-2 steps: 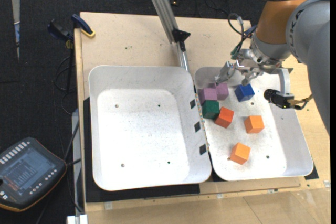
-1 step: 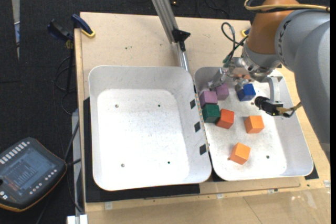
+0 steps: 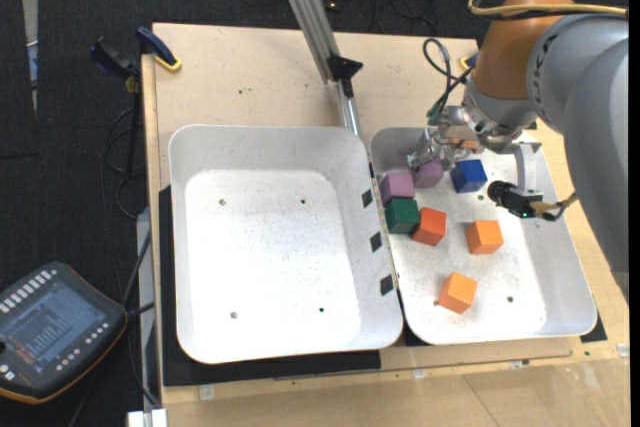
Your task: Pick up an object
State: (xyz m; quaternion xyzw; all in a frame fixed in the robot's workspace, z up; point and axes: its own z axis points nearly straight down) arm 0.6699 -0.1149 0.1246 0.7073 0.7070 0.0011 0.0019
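Several small blocks lie in the right bin (image 3: 525, 300): two purple ones (image 3: 397, 185) (image 3: 429, 174), a green one (image 3: 403, 214), a red-orange one (image 3: 431, 226), two orange ones (image 3: 484, 236) (image 3: 459, 292) and a blue one (image 3: 468, 176). My gripper (image 3: 436, 149) hangs low over the far end of this bin, just above the right-hand purple block and left of the blue block. The wrist hides how the gripper meets the purple block. I see no block lifted off the bin floor.
The left bin (image 3: 200, 215) adjoins the right one along a shared rim (image 3: 385, 245). A slanted metal pole (image 3: 312, 10) ends near the bins' far junction. A teach pendant (image 3: 50, 330) lies at the lower left, and a clamp (image 3: 150, 47) grips the bench's far left corner.
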